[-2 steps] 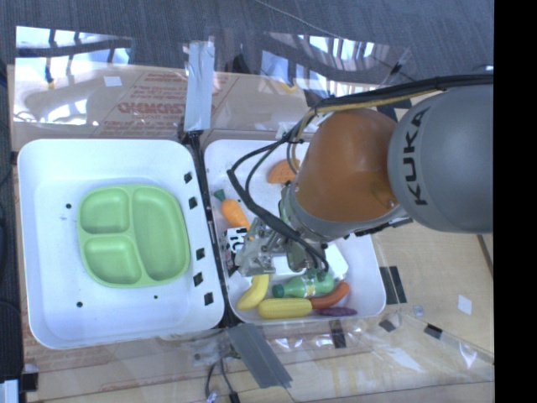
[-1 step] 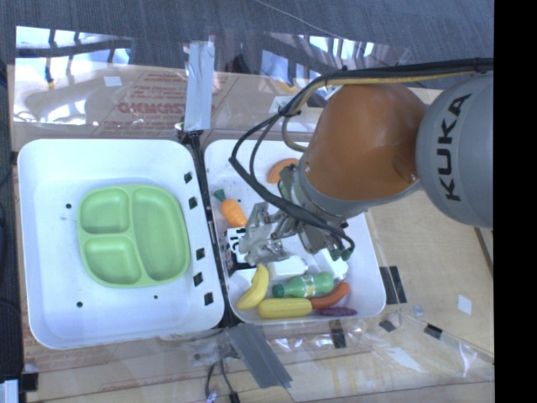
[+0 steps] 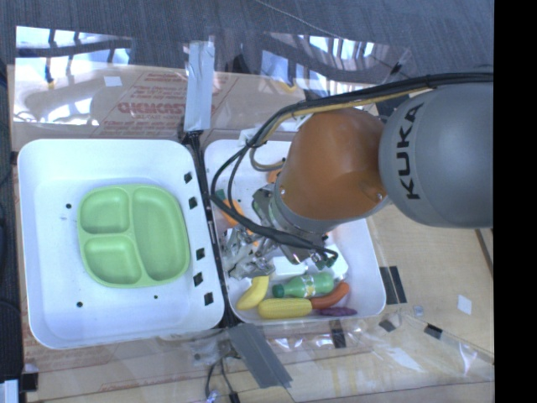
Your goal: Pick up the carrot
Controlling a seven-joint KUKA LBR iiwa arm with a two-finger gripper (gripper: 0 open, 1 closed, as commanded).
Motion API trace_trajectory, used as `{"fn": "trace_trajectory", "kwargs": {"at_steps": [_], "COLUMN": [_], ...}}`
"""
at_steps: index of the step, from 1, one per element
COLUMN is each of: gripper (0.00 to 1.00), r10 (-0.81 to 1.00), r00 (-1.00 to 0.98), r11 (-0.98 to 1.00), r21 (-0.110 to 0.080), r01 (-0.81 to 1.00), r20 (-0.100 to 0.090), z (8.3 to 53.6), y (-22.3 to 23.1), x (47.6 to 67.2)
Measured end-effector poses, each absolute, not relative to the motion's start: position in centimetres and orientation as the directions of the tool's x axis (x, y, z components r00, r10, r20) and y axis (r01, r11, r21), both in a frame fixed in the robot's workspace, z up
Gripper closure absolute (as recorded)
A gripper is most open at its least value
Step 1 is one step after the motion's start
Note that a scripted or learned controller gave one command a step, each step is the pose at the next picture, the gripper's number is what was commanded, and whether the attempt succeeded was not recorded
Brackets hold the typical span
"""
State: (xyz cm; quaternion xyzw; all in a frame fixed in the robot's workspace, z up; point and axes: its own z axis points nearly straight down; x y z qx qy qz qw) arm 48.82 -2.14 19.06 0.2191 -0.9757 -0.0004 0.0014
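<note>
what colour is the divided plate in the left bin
Light green; the divided plate shows clearly in the camera view.

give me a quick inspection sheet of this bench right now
surface: two shallow white plastic bins side by side, left bin, right bin
job's things: slim orange toy carrot lying in the right bin near its front edge, not gripped
clutter: green three-compartment plate in the left bin; yellow banana-shaped toys, green toy vegetable
grippers: metal claw low inside the right bin, left of the carrot; finger state unclear
cables: black cables looping over the orange wrist band
surroundings: cardboard sheet behind the bins
</note>
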Motion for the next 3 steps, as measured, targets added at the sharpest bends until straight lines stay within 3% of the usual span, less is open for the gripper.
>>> {"fn": "trace_trajectory", "kwargs": {"at_steps": [1, 2, 3], "gripper": [1.00, 1.00, 1.00], "r10": [-0.609, -0.612, -0.451], "r00": [-0.793, -0.791, -0.893], "r11": [0.793, 0.791, 0.893], "r21": [0.000, -0.001, 0.000], "r01": [-0.609, -0.612, -0.451], "r20": [-0.001, -0.003, 0.001], "z": [20.9, 21.9, 22.3], "y": [-0.3, -0.2, -2.0], "x": [50.0, 50.2, 49.8]}}
